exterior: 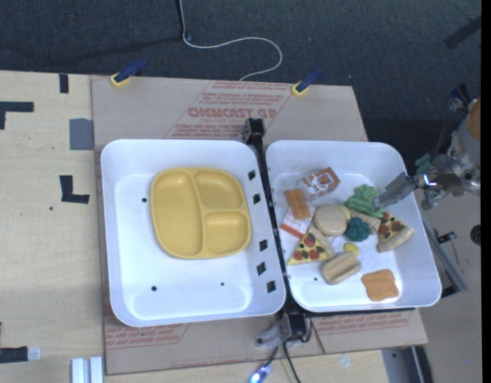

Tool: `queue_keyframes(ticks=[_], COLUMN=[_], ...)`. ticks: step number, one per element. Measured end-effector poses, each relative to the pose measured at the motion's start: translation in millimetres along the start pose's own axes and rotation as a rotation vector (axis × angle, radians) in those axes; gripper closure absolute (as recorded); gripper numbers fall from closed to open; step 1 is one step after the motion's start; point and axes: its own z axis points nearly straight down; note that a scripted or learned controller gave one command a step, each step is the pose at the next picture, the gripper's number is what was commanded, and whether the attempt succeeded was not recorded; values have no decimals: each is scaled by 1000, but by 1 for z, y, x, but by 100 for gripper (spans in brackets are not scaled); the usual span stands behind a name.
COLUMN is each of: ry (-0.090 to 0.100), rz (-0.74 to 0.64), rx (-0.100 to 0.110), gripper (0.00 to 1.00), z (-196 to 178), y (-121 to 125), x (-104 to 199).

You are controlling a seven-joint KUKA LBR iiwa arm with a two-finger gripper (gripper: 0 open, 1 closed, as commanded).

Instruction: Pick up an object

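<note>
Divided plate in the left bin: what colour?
Yellow; the divided plate shows clearly in the camera view.

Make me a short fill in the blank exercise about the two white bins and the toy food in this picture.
1. The yellow divided plastic plate lies in the ____ white bin.
2. That plate has ____ compartments.
3. The toy pizza slices lie in the ____ white bin.
4. The grey two-finger gripper reaches in over the right bin's ____ rim.

Missing words: left; three; right; right
</note>
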Motion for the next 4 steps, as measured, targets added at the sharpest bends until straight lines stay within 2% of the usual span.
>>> queue_keyframes(ticks=[1,2,3,4], ry=[3,4,1,1], rz=[-3,-7,-3,-5], rx=[7,7,1,-9], gripper=[0,0,100,100], z=[97,192,177,84], y=[70,112,113,101], x=[20,91,87,134])
